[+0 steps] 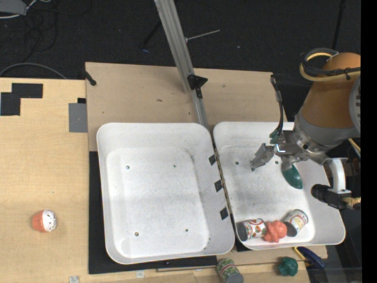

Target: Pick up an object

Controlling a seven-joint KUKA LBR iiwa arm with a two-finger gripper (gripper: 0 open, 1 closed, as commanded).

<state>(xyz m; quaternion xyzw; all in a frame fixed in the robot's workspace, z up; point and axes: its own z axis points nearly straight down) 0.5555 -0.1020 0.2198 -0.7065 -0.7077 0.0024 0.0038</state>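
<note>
The gripper [261, 158] is seen in the upper part of the right bin [247, 135], right of the frame's centre, with its fingers spread and nothing between them. A teal object [292, 176] lies just beside it, toward the frame's right, partly hidden under the wrist. Along the bin's lower edge two small cans [252, 229] [296, 221] are crowded against a red-orange toy [274, 231]. The teal object is judged the nearest candidate; a clean grasp would be favoured if the fingers were centred over it and lowered fully before being closed. The packed cluster should be avoided, since neighbours could be nudged and a slip caused.
</note>
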